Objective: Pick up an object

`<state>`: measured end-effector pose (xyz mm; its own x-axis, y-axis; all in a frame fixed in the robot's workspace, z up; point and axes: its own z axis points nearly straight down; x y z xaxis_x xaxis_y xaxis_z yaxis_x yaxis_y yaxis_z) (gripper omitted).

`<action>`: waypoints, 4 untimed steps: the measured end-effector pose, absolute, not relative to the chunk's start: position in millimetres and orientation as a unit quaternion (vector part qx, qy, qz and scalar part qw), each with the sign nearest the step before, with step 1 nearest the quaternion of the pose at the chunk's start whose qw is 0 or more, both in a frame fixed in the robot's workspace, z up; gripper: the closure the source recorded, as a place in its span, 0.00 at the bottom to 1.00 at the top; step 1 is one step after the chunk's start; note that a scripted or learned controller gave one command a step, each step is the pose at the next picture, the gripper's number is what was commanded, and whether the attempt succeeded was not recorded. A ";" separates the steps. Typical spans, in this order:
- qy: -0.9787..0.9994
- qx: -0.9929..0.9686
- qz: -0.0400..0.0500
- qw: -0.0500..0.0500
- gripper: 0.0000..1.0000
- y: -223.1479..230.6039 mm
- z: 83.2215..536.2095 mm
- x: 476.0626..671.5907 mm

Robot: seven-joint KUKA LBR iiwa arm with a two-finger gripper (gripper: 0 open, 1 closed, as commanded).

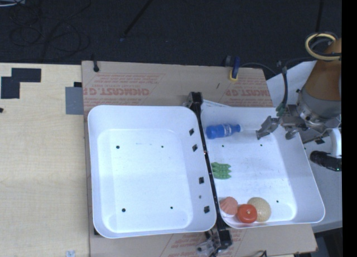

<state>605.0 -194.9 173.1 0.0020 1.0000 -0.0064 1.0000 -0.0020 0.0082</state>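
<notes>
The right bin [310, 185] holds a blue bottle [222, 131] lying on its side near the far left corner. A small green toy [221, 170] lies by the left wall. At the near edge sit a pink piece [228, 205], a red round piece [247, 213] and a tan ball [260, 208], bunched together. My gripper [276, 129] hangs over the far right part of this bin, right of the bottle and apart from it. Its fingers are open with nothing between them.
The left bin [95, 166] stands beside the right one, joined along a black divider [203, 161]. Both rest on a cardboard sheet [139, 86]. A yellow and blue clamp [234, 69] sits at the sheet's far edge. Cables hang by the arm at right.
</notes>
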 end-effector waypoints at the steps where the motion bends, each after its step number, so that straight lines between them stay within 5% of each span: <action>1: 0.707 0.707 -0.001 0.000 1.00 -192.4 179.3 601.8; 3: 0.708 0.706 -0.001 -0.001 1.00 -193.9 199.0 601.7; 4: 0.708 0.706 -0.002 -0.001 0.00 -193.8 198.5 601.6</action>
<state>601.6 -193.8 198.5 -0.0030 1.0000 -0.0005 1.0000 0.0030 -0.0045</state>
